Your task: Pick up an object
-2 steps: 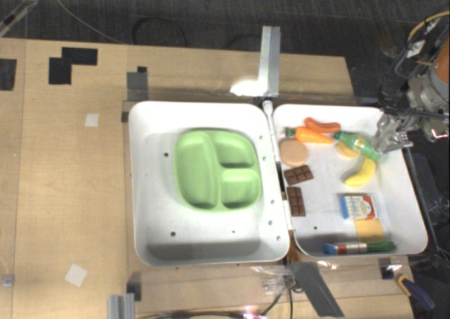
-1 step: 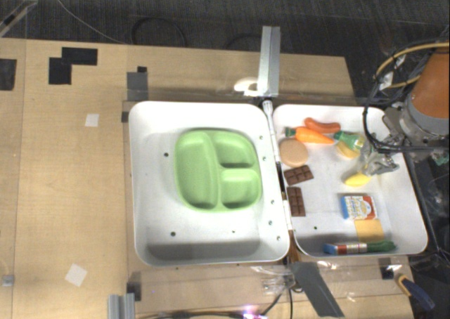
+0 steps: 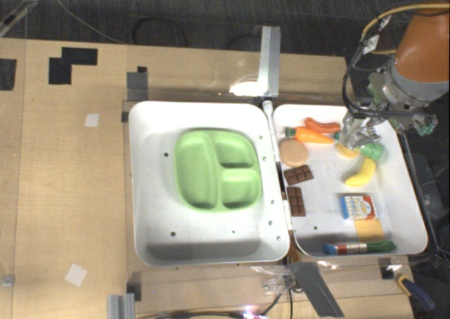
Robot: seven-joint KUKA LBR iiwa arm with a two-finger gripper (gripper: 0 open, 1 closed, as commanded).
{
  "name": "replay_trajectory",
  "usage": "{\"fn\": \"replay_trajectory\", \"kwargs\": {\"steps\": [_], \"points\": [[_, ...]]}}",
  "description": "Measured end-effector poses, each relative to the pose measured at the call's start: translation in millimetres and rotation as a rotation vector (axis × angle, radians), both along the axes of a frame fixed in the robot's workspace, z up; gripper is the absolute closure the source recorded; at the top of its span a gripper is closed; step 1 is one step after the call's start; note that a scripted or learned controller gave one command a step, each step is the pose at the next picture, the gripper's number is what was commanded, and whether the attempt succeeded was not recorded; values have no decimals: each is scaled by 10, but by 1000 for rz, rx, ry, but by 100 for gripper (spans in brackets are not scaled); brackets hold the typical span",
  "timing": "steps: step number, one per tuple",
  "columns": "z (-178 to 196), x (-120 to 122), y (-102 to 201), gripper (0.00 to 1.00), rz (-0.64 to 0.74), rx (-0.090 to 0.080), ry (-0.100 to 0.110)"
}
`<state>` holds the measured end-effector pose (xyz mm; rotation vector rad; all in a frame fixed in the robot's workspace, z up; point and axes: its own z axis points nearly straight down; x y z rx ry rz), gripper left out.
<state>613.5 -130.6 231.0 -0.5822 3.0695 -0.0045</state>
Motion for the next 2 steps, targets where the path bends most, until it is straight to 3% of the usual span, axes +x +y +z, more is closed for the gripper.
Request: {"fn": "replay_trajectory", "kwargs": {"steps": [1,2], "points": [[-766,-80,-211,100,299,-3,10],[-728,534,-359,100,677,-9,4]]}}
